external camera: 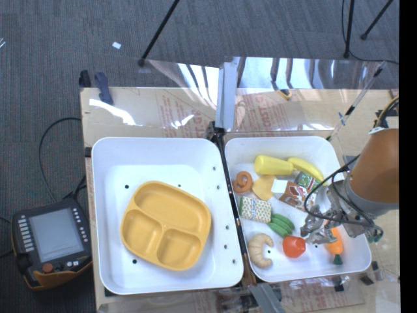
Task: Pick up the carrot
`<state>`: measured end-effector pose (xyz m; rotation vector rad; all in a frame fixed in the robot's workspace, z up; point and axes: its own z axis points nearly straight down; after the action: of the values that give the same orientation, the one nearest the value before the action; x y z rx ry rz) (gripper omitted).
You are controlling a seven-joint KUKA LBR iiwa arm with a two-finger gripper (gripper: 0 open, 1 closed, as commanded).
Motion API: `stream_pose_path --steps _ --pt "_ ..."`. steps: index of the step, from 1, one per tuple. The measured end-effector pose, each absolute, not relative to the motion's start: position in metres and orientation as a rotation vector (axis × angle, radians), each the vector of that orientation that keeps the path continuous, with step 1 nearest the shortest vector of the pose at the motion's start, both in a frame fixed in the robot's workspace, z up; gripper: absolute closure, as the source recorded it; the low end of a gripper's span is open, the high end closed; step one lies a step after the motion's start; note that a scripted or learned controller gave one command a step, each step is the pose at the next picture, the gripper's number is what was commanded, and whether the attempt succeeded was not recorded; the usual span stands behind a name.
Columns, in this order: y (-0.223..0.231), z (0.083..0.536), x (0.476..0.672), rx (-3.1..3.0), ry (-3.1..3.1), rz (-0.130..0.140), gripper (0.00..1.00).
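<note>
The carrot [335, 242] lies just right of the red tomato [294, 246], its long axis seemingly upright in the view (green top nearest the bin's [280, 143] front wall). The claw [317, 229] hangs between them, touching or nearly; its opening cannot be told.

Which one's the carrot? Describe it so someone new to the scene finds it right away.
Look in the right-hand bin, at its near right corner, just under the gripper. The carrot lies there, close to the bin's right wall, a small orange piece with a dark green tip toward the front. The tomato to its left is round and red; the carrot is orange and longer.
</note>
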<state>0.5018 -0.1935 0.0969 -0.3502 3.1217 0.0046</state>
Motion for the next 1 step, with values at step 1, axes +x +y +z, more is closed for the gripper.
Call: stream_pose_path --steps 1 --pt "-0.2096 0.1065 0.5186 -0.956 2.99 0.004 1.0"
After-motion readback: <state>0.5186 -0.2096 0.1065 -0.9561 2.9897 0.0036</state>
